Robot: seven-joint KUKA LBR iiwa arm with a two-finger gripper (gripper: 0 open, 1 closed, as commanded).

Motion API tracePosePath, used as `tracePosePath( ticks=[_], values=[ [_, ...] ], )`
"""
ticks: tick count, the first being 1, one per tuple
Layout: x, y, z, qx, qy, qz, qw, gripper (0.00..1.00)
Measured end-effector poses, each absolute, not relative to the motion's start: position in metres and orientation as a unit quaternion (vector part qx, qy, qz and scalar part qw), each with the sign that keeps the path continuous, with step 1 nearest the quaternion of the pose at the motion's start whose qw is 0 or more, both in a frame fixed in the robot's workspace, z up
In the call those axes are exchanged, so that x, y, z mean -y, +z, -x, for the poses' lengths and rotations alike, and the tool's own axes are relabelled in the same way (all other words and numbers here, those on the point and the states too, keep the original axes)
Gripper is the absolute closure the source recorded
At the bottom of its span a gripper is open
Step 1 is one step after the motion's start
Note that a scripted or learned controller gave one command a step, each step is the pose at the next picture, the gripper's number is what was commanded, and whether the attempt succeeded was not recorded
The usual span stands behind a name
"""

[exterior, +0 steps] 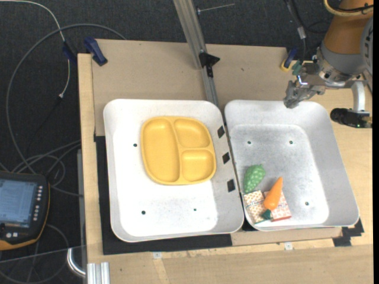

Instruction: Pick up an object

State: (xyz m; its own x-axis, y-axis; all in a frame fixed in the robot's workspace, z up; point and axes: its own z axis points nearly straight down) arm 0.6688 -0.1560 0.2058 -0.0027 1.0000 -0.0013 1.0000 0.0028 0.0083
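Observation:
An orange carrot toy (273, 194) lies in the right bin (320, 158) near its front left corner, resting on a small patterned box (260, 206). A green bumpy object (254, 176) sits just behind them. My gripper (293, 98) hangs over the back edge of the right bin, well away from these objects, with nothing seen between its fingers. The grey arm with its orange band comes in from the upper right.
A yellow three-compartment plate (177, 149) lies in the left bin (124, 206). A metal pole (192, 28) slants across the bench behind the bins. Cables and a tablet (21, 203) lie on the floor at left.

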Motion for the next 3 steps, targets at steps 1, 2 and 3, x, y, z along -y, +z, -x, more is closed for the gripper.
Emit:
tracePosePath(
  ticks=[1,2,3],
  values=[
    [0.156,0.26,-0.671,-0.708,0.0025,-0.706,0.004,1.0],
    [0.101,0.261,-0.641,-0.709,0.0005,-0.705,-0.002,1.0],
    [0.06,0.25,-0.614,-0.709,-0.0007,-0.706,-0.003,1.0]
  ],
)
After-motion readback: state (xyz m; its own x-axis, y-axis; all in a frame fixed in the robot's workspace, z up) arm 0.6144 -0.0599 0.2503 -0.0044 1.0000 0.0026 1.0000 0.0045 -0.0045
